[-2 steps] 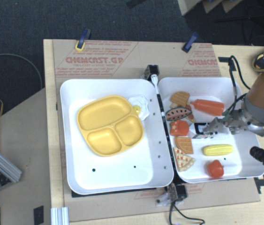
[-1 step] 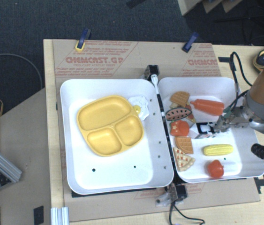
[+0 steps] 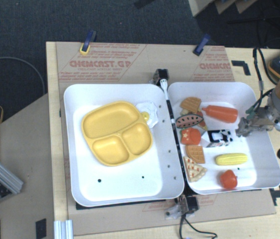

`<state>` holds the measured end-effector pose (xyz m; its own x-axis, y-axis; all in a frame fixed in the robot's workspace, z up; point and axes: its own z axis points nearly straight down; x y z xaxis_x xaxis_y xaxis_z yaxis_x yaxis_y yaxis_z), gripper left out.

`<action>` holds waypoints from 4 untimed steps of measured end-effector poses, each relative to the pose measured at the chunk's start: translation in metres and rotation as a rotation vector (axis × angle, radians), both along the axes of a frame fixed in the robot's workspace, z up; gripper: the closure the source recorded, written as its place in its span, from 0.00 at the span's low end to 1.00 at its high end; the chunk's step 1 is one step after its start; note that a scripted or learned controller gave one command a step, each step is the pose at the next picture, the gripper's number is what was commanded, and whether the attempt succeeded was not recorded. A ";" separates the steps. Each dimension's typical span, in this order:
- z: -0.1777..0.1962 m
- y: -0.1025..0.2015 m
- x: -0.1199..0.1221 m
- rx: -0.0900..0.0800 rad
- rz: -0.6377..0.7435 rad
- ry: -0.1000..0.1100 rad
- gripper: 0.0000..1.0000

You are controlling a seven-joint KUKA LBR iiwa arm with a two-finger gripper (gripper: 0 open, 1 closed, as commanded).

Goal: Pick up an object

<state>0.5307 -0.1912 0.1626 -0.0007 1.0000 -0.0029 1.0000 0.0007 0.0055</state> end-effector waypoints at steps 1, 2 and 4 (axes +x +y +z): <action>0.045 0.003 -0.003 0.000 0.001 -0.001 1.00; 0.064 0.002 -0.002 0.000 0.000 0.000 1.00; 0.062 0.103 0.014 0.006 0.005 0.008 1.00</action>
